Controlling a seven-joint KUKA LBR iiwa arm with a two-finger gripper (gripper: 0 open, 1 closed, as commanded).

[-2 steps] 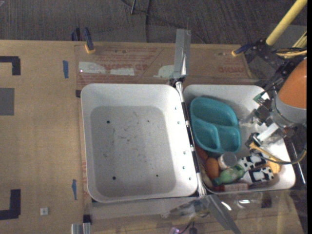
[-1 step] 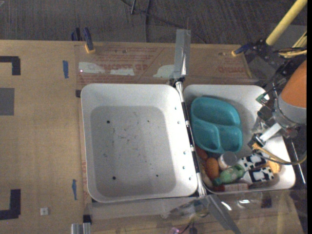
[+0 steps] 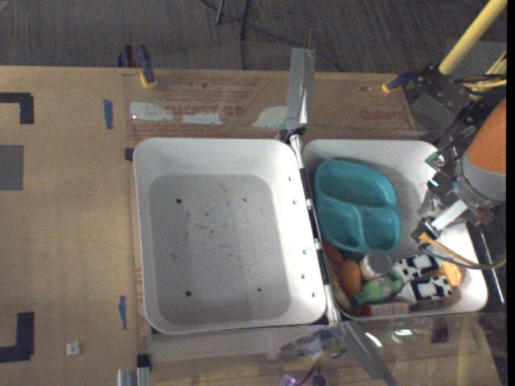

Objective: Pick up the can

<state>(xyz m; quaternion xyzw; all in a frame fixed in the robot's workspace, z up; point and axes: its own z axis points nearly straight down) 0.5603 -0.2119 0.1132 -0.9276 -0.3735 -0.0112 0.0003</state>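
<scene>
Hanging at the right side of the right bin (image 3: 418,155), our gripper (image 3: 425,233) is sitting just above the clutter, and we cannot tell from this angle whether it is clenched or released. We are seeing nothing between it and the pile that reads as a grasp.

Just left and below it, the can (image 3: 375,262) is standing upright with its pale round top facing us, wedged between the teal divided plate (image 3: 358,203) and the green bottle (image 3: 378,288) lying on its side. An orange ball (image 3: 350,275) is touching the can's left side, and a black-and-white patterned item (image 3: 422,273) is crowding its right. No label on the can is readable to us; faint reddish lettering on the cardboard (image 3: 217,99) behind the bins is too blurred to make out.

We are finding open room mainly in the left bin (image 3: 161,167), while the right bin's near edge is packed tight.
</scene>
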